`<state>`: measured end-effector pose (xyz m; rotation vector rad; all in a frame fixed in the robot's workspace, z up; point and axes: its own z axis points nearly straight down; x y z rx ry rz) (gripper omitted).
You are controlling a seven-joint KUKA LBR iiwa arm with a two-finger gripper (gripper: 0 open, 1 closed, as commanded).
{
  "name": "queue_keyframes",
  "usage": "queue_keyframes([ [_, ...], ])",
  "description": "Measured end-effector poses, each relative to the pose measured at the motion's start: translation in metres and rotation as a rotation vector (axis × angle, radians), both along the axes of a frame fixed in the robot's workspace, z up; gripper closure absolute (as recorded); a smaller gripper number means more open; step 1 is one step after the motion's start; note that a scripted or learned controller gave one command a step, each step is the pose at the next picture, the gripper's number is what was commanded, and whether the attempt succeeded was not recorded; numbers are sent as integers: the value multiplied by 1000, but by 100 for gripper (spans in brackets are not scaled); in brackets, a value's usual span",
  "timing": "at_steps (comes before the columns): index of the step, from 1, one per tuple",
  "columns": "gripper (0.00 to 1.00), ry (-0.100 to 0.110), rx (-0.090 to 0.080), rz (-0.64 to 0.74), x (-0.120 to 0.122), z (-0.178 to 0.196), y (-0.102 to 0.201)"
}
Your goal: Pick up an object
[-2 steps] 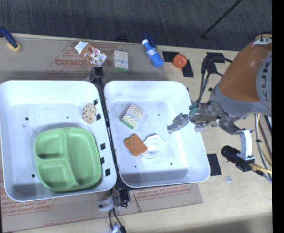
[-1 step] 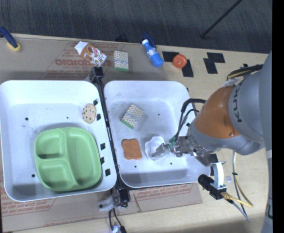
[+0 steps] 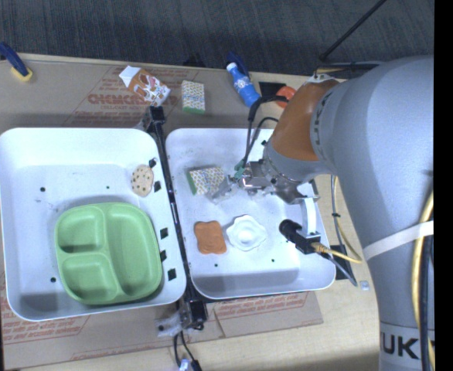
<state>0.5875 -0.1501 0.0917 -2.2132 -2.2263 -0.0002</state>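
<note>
The pincer point(image 3: 233, 182) hangs low in the right bin point(image 3: 242, 284); whether it is released or clenched cannot be told. The patterned packet point(image 3: 204, 180) lies just beside it, on the side toward the left bin, with its long axis pointing roughly at the pincer. An orange piece point(image 3: 209, 236) and a white cup point(image 3: 245, 232) sit apart on smooth white floor, leaving room.

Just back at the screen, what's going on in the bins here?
The grey arm reaches into the right bin, with its gripper low against the green-patterned packet near the back. Whether it has gripped the packet is not clear. An orange-brown piece and a white item lie loose nearer the front. In the left bin sit a green divided plate and a round cookie.
</note>
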Motion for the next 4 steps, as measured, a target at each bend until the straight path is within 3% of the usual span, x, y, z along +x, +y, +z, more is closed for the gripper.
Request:
queue_keyframes([
  [1,0,-1,-2,1,54,1,-29],
  [2,100,0,-1,9,54,11,-28],
  [3,100,-2,-2,-2,-36,108,-62],
  [4,0,1,-1,-2,-37,107,-61],
])
